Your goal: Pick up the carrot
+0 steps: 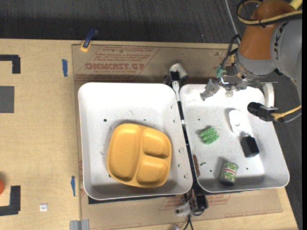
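Observation:
My gripper point(218, 91) hangs over the far end of the right bin point(268, 178), with the orange-banded wrist up and to its right. Its two fingers point(207, 90) stand apart and nothing is between them. Below it in the right bin lie a small green leafy piece point(209, 135), a white piece point(235, 120), a black block point(249, 145) and a small green-labelled can point(229, 172). A small orange-red thing point(1, 187) peeks in at the bench's far left edge, cut off by the frame; I cannot tell what it is.
The left bin point(96, 99) holds a yellow divided plate point(139, 154). A black clamp bar point(184, 133) runs between the two bins. Cables point(283, 113) loop off the wrist over the right bin's far right corner.

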Action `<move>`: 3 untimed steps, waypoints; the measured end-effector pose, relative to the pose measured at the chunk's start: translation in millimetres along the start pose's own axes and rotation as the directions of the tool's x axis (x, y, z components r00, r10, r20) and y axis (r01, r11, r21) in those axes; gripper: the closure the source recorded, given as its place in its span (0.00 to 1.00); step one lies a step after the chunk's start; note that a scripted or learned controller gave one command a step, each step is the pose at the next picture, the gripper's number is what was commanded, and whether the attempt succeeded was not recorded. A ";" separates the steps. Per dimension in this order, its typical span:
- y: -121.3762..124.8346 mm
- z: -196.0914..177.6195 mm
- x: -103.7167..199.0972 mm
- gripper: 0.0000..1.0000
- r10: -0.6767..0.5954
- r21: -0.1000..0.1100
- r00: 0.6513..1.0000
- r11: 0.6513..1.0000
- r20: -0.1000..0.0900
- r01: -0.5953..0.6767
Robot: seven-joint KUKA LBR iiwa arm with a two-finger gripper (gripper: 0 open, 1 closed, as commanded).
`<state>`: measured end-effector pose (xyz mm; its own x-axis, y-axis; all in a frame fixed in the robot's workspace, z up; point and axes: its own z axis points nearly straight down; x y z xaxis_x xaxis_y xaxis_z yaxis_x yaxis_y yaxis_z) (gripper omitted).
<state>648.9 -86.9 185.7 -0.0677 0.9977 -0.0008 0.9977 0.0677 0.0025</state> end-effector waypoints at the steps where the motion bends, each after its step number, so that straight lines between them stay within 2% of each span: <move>1: -45.2 0.8 50.5 0.00 -0.044 0.004 0.999 0.999 -0.002 0.044; 2: -128.1 -12.1 112.4 0.00 0.137 0.006 0.991 0.991 -0.001 -0.137; 3: -117.7 5.0 204.3 0.00 0.230 0.003 0.973 0.973 0.000 -0.230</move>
<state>517.7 109.0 180.3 0.1635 0.9866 0.0003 0.9866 -0.1635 -0.0004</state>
